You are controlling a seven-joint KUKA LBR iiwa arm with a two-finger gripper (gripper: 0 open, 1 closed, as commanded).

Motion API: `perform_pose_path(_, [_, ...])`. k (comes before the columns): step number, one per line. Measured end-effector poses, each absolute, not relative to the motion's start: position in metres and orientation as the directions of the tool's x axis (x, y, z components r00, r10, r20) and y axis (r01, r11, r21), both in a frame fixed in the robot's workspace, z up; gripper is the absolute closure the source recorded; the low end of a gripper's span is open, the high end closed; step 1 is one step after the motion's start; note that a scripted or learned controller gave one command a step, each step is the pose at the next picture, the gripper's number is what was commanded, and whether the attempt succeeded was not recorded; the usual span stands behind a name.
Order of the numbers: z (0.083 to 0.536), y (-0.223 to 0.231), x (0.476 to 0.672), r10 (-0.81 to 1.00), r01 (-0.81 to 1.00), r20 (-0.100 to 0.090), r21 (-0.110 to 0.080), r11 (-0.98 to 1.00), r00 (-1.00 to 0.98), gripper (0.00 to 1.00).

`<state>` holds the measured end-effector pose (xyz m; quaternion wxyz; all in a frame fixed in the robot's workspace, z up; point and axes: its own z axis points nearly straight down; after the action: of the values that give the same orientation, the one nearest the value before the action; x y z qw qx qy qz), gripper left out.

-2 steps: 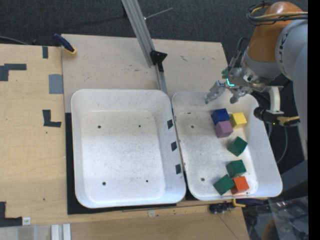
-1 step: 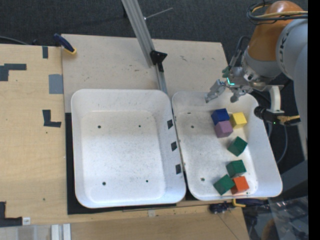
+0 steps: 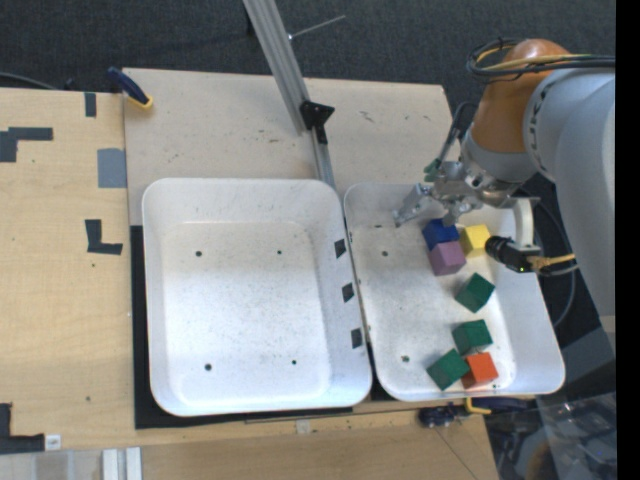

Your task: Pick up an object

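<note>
While the left bin lies at the left of the bench beside its neighbour, the right bin carries all the visible blocks. At its upper end a blue block touches a purple block, with a yellow block just to their right. Lower down sits a lone green block; near the bottom edge two more green blocks adjoin an orange block. Above the blue block hangs the gripper of the grey arm; whether it is released or clenched cannot be told, and no block is seen held in it.
</note>
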<state>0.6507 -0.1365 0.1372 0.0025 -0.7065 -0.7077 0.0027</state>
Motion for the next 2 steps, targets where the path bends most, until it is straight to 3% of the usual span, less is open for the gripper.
perform_pose_path(1, [0.1185,-0.1381,0.6562,1.000,1.000,-0.006,0.017,0.001,-0.001,0.00])
perform_pose_path(2, [0.1271,-0.1374,0.6569,1.000,1.000,-0.008,0.019,0.004,-0.004,1.00])
